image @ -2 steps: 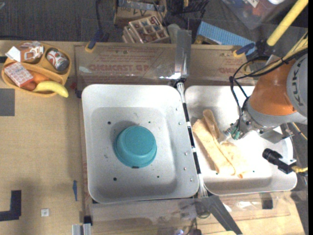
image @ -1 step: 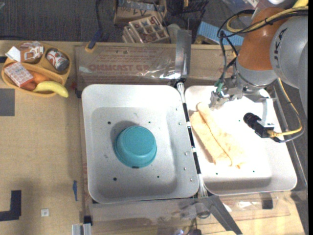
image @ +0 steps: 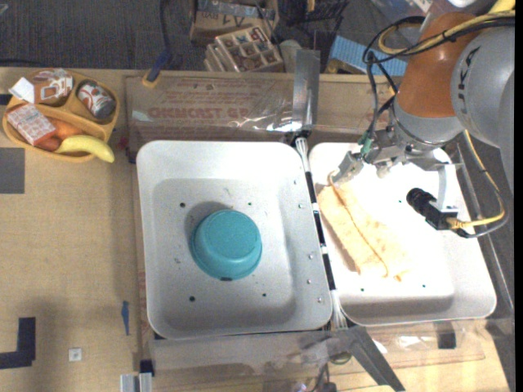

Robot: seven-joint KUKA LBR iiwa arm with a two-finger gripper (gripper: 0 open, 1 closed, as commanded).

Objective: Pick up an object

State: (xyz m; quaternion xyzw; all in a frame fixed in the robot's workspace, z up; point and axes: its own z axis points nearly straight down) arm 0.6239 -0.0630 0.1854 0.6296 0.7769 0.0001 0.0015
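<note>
Arm [image: 482, 64]: smooth rounded grey shell with a broad orange band [image: 433, 64] above the wrist. Dark "KU" lettering [image: 472, 70] on the grey link. Black and yellow cables [image: 392, 35] loop off the top of the orange section and run down its side. Wrist end carries a cluttered metal gripper [image: 353, 166] with small green parts [image: 369, 145] and thin wires. White bracket below it holds a black cylindrical module [image: 425, 204], and a yellow cable [image: 482, 219] leaves that.
</note>
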